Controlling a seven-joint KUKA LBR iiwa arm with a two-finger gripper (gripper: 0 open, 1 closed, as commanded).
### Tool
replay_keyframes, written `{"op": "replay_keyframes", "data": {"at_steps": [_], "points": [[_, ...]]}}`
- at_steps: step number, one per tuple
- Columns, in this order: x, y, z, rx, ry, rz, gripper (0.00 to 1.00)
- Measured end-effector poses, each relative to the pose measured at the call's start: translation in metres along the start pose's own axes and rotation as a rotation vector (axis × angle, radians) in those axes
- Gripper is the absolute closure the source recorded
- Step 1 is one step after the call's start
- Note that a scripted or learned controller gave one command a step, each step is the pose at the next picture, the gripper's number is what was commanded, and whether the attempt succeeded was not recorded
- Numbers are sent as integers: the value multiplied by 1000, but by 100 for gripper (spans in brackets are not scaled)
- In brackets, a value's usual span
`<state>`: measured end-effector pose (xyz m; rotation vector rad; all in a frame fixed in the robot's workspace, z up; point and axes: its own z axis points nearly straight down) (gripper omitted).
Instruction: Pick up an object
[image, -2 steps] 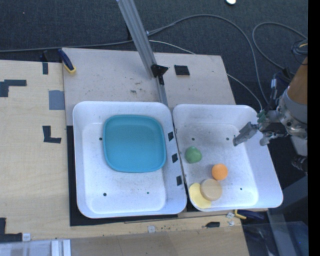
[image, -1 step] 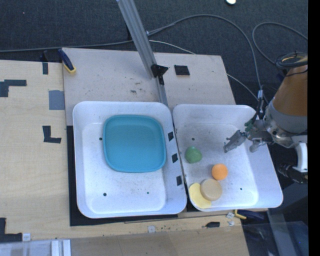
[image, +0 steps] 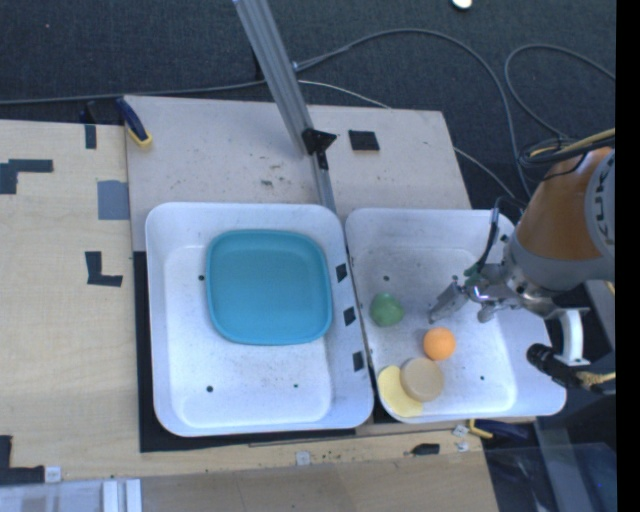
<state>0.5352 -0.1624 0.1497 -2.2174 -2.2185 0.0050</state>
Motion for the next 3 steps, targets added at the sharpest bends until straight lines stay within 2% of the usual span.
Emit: {"op": "replay_keyframes", "data": {"at_steps": [1, 2, 3], "points": [[3, -7, 45, -1, 0, 0, 0], [3, -6, 33, -5, -1, -1, 100], [6, -5, -29, -10, -2, 0, 100]]}}
